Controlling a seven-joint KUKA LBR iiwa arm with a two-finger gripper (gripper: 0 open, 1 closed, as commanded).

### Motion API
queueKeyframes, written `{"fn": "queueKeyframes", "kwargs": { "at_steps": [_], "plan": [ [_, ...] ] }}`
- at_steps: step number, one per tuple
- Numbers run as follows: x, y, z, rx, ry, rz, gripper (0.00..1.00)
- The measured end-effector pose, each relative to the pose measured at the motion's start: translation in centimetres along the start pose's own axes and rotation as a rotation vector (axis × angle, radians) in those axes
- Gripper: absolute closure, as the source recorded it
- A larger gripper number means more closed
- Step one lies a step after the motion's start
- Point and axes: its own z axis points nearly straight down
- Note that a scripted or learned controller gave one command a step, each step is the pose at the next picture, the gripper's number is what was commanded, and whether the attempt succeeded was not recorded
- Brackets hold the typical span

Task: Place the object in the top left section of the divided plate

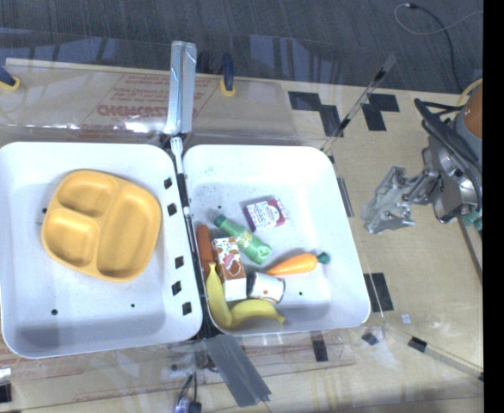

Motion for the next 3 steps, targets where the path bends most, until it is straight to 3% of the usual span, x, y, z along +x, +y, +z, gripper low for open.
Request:
{"fn": "queueKeyframes", "kwargs": {
  "at_steps": [1,2,3],
  "plan": [
    [-0.1,0.1,-0.9,0.001,0.001,-0.003,1.0],
    [-3.6,0.4,-6.6,-0.001,-0.014,-0.039,1.0],
    [0.5,-0.2,0.9,-0.002,-0.009,-0.457,1.0]
  ]
}}
